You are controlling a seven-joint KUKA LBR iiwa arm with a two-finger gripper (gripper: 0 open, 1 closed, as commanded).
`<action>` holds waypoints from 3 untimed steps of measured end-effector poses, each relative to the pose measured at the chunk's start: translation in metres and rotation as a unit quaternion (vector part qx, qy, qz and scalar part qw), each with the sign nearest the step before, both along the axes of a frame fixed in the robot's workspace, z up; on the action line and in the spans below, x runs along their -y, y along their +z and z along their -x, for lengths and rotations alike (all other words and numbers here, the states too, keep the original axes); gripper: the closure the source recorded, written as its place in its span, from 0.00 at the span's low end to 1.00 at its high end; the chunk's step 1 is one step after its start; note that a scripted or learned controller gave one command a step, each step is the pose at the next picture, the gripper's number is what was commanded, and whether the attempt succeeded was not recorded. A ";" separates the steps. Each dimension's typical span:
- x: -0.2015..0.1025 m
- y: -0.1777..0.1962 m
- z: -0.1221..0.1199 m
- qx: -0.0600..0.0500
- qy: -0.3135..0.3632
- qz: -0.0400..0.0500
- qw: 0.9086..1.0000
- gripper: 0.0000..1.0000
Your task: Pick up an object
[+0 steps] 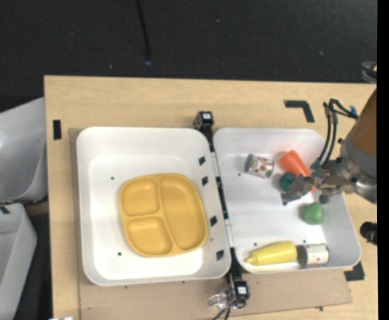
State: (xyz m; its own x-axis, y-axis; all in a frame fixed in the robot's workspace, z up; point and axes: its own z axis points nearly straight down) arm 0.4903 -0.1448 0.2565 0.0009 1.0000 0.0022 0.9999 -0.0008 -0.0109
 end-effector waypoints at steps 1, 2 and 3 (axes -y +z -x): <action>0.000 0.006 -0.002 0.006 0.002 0.001 1.000 0.00; -0.003 -0.038 -0.005 0.004 0.000 0.001 1.000 0.00; 0.005 -0.097 -0.009 0.004 0.000 0.002 1.000 0.00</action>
State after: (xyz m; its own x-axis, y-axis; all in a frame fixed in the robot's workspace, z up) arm 0.4989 -0.1500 0.1599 0.0010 1.0000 -0.0010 1.0000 -0.0010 -0.0035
